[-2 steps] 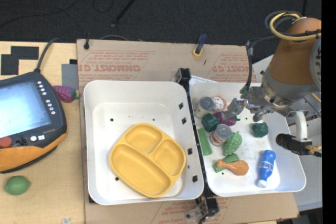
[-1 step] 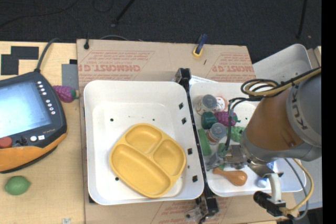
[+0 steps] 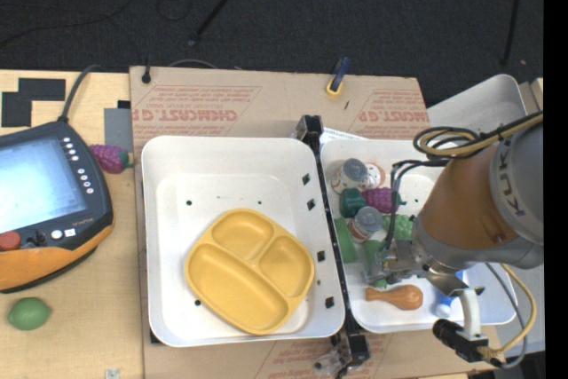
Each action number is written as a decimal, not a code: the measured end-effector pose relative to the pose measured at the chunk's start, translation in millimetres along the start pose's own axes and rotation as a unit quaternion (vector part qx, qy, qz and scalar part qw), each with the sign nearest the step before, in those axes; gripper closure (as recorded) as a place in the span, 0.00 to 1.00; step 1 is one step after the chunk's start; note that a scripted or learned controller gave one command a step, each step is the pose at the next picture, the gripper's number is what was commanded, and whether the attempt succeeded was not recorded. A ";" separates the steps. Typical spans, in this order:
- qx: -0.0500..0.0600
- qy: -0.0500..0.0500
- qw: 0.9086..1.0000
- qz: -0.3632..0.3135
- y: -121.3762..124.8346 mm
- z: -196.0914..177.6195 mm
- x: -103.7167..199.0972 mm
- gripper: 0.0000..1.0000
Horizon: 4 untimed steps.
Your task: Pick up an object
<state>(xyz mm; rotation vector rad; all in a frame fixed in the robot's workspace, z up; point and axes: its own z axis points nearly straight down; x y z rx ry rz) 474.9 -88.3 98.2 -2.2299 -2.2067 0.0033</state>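
The grey arm with its orange band is reaching in from the right of the frame and leaning down over the right-hand shallow white bin, where the claw is sitting low among a cluster of small things; how far it is open cannot be told, and nothing can be seen between its tips. Just below it, a brown drumstick-shaped toy is lying flat near the bin's lower edge, with a small blue and white piece just to its right. Above the claw, toward the middle of the frame, a grey round-topped can, a dark green round piece, a purple knobbly toy and a green block are crowding together. In the left-hand white bin, a yellow plastic divided plate is resting tilted. At the frame's left, a grey and orange control pendant with a screen is lying on the table, with a green ball below it.
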 end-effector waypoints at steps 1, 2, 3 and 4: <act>0.001 0.001 1.000 0.003 -0.6 -9.1 -1.2 1.00; 0.003 0.001 1.000 0.006 -1.1 -18.4 -2.5 1.00; -0.007 0.001 1.000 -0.009 1.8 -147.3 55.8 1.00; -0.003 0.001 1.000 -0.009 -0.9 -195.0 121.3 1.00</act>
